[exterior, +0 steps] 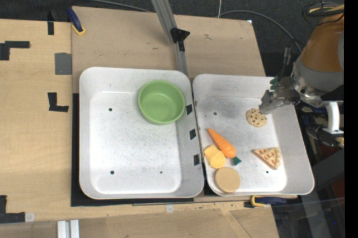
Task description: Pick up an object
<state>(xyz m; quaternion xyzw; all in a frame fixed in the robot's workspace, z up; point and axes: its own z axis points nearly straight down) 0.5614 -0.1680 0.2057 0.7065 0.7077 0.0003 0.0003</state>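
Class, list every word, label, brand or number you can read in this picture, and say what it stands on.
None can be read. The green bowl, cookie, carrot, pizza slice and both white bins bear no lettering; the bench's black tape marks are shapes, not letters.

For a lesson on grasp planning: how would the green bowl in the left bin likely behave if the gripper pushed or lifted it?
The green bowl looks like rigid plastic, so probably stiff and light. Its rounded wall suggests it would slide, not tip. A rim pinch looks likeliest to hold.

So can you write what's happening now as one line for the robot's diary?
gripper above cookie | right bin: cookie, carrot, pizza slice | left bin: green bowl | nothing lifted
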